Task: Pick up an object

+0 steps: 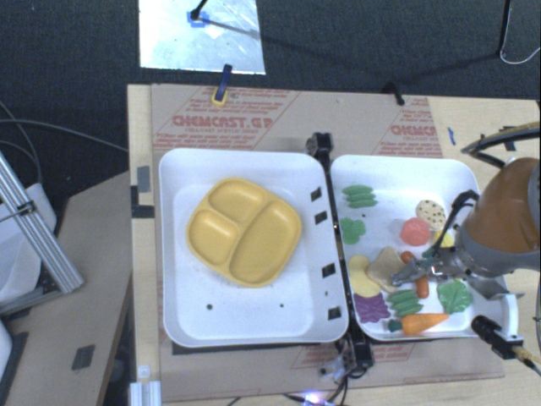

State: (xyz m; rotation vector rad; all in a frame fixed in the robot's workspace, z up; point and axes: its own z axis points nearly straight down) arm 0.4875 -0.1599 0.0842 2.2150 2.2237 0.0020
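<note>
1. The tabletop (279, 112) carries two shallow white bins side by side: the left bin (182, 311) and the right bin (461, 172).
2. A yellow divided plate (243, 231) with three compartments lies in the left bin, turned at an angle, near its middle.
3. The right bin is crowded with toy food. Green pea pods (359, 196) lie near its upper left, a green leafy piece (352, 227) just below them.
4. A speckled cookie (430, 212) sits toward the upper right, with a pink round piece (415, 231) touching it from below.
5. A tan bread slice (385, 265) lies in the middle, a pale yellow piece (361, 276) beside it on the left, a purple piece (372, 307) near the front edge.
6. An orange carrot (423, 320) lies along the front wall, a green broccoli-like piece (455, 295) just above its right end.
7. The arm (507, 218) reaches in from the right, low over the right bin.
8. The pincer (414, 271) is down among the food beside the bread slice; its dark fingers look slightly parted, with nothing clearly between them.
</note>
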